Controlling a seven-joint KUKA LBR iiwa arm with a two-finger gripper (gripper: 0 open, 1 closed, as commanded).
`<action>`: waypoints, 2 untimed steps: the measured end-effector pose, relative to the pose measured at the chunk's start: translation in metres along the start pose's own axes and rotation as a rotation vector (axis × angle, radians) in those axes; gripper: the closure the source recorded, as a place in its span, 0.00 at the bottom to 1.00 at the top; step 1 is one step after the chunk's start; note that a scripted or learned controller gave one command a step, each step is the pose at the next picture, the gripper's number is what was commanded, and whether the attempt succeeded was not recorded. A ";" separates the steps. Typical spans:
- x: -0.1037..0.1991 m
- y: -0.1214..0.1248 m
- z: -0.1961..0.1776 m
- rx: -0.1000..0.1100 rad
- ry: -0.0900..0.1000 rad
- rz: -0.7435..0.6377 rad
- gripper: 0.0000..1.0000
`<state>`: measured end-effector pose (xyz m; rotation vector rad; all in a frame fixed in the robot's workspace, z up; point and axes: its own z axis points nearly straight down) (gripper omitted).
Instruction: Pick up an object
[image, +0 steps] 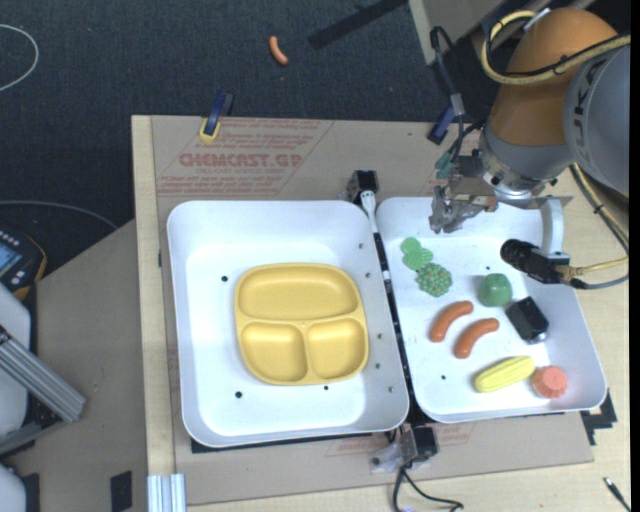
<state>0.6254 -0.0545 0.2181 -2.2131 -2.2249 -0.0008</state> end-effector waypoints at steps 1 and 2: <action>0.055 -0.009 0.005 0.001 0.000 -0.001 1.00; 0.110 -0.029 0.007 0.003 0.000 -0.001 1.00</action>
